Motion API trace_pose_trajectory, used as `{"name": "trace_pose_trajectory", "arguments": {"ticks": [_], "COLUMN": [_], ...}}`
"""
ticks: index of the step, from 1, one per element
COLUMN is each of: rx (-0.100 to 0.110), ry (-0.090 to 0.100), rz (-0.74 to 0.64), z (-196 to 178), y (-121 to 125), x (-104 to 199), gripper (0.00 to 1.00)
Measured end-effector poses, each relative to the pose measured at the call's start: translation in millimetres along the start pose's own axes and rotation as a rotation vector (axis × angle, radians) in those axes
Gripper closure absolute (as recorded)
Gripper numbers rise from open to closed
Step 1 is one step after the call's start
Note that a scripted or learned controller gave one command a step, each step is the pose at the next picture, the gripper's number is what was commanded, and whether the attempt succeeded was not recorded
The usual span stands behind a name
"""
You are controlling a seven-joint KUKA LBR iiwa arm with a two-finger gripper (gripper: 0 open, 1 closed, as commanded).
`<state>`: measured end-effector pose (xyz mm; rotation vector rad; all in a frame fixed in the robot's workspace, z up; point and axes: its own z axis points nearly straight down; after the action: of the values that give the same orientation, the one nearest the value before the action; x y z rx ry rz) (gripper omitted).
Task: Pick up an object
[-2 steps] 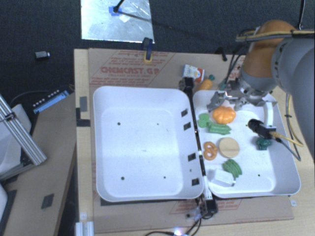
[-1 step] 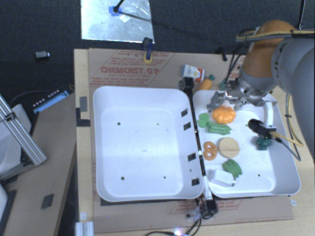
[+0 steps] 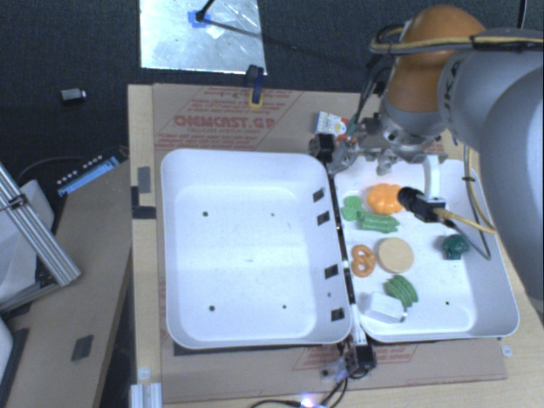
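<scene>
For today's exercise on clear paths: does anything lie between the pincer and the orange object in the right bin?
Nothing visible does. The pincer sits just above the orange object at the far end of the right bin. The green pieces lie on its near side, out of the way.

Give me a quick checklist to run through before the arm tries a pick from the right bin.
1. Objects within reach in the right bin: ok; orange piece, pretzel, tan disc and green pieces lie there.
2. Gripper over that bin: ok, at its far edge.
3. Gripper free of any object: cannot tell.
4. Nearest target clear of neighbours: not ok; orange piece touches a green piece.
5. Isolated target available: ok; dark green piece sits apart.
</scene>
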<state>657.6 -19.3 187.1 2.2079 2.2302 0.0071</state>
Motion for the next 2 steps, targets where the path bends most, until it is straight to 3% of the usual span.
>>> {"name": "trace_pose_trajectory", "arguments": {"ticks": [1,2], "rx": [0.004,0.002], "ry": [0.002,0.001], "rz": [-0.002,0.004], "z": [-15,-25], "y": [-22,-21], "x": [96,90], "gripper": [0.0,1.0]}}
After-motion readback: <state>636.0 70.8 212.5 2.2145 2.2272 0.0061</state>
